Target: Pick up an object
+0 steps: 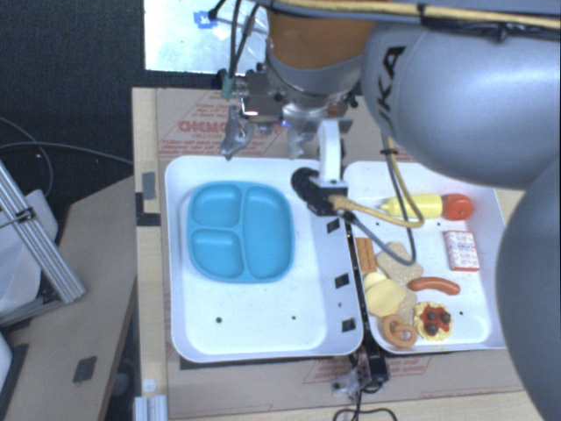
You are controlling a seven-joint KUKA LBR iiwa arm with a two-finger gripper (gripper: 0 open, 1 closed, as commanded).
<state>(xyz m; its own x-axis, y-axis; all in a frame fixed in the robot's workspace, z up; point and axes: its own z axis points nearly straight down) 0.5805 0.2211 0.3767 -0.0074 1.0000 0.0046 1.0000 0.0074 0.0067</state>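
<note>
We see the blue plate (241, 231) in the left bin (202, 323), lower left of the jaws. The gripper (276, 139) hangs at the bins' far edge beneath the steeply bent arm (456, 77); jaws spread, gripping nothing. Toy food (412, 296) lies lower right.

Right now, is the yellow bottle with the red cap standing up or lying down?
Lying down. The yellow bottle rests on its side in the right bin, with its red cap pointing sideways toward the bin's right wall.
</note>
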